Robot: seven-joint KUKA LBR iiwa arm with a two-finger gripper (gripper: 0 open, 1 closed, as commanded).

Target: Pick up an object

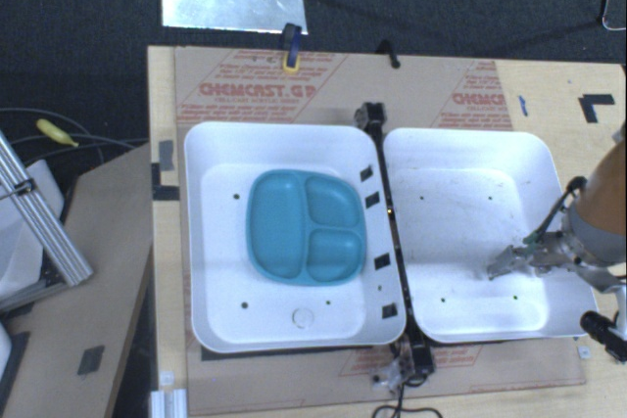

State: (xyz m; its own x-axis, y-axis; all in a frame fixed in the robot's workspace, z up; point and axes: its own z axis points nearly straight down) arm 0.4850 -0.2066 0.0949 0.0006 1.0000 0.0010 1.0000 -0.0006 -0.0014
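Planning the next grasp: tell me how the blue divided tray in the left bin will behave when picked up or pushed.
The blue divided tray looks like moulded plastic, so probably stiff and light for its size. It lies flat on the left bin, so it should slide rather than tip or roll. Its low rounded rim may be slippery for the gripper, which is over the right bin.

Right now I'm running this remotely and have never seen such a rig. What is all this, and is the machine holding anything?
One camera looks down at a slant on a bench. Two shallow white bins sit side by side: the left bin and the right bin. A blue plastic divided tray lies in the left bin. The grey robot arm reaches in from the right, and its end effector hovers over the right bin's floor. Nothing is visible between its fingers, so it appears to hold nothing.
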